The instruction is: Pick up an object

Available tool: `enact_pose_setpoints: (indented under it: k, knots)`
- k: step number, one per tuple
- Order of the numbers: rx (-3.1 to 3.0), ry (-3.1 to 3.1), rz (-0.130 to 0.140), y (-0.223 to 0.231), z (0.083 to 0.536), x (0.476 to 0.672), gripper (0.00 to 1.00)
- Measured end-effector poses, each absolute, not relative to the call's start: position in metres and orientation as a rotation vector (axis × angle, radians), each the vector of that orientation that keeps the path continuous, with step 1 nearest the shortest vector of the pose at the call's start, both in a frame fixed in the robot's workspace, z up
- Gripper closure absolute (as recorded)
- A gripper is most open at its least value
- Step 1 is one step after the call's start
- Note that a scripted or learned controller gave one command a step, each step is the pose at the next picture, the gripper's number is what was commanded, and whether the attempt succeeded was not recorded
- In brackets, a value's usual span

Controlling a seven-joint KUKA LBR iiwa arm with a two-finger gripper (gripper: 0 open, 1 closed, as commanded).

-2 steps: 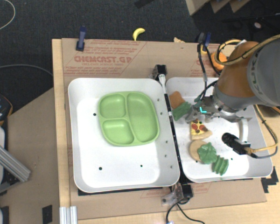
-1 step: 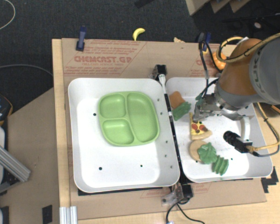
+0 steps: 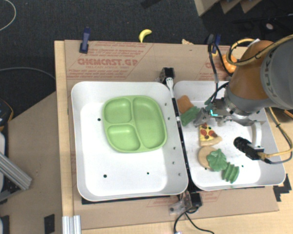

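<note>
My gripper (image 3: 204, 117) is low over the upper left part of the right bin (image 3: 268, 179), reaching in from the right. A green toy piece (image 3: 189, 116) lies just left of it, touching or nearly touching its tip. A brown toy piece (image 3: 184, 102) sits above that, by the bin's left wall. A pizza slice (image 3: 208, 134) lies just below the gripper. Further down are a tan cookie-like piece (image 3: 203, 156) and a dark green leafy toy (image 3: 223, 166). I see nothing clearly held.
The left bin (image 3: 88, 169) holds a light green divided plate (image 3: 135, 123). The two bins meet along a black divider (image 3: 178, 130). A small yellow banana toy (image 3: 144, 34) lies off the bench at the back.
</note>
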State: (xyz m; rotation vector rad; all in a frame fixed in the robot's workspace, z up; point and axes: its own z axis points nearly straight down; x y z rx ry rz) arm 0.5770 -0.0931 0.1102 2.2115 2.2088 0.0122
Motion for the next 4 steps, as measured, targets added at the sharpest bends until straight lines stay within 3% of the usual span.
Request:
enact_pose_setpoints:
  k: [1,2,3,4]
  knots:
    - [2.226,2.215,-0.002,-0.013,0.162,0.565,0.00]
    - [2.228,2.224,-0.005,0.000,0.186,0.484,0.00]
    - [2.212,2.211,0.020,-0.028,0.339,0.481,0.00]
    - [2.207,2.234,0.008,0.078,0.354,0.479,0.00]
